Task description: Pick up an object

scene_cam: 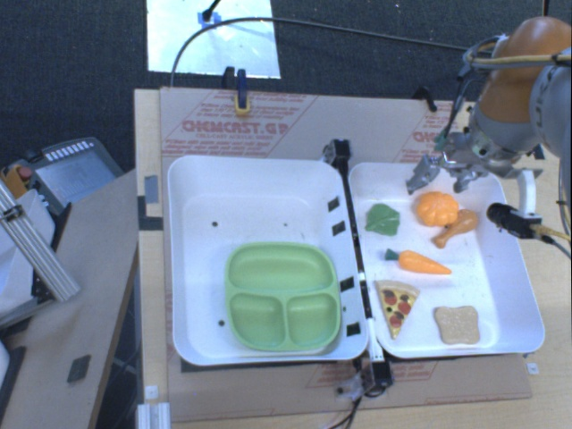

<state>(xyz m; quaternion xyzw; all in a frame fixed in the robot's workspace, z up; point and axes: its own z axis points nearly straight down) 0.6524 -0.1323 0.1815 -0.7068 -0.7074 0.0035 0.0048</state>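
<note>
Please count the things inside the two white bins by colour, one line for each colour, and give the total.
Green: 2, tray and leaf
Orange: 2, pumpkin and carrot
Tan or brown: 2, drumstick and bread
Mixed colours: 1, pizza
Total: 7

green divided tray [283,295] in left bin [192,239], clamp [241,92]

Glossy, seemingly plastic green tray [282,295].
</note>
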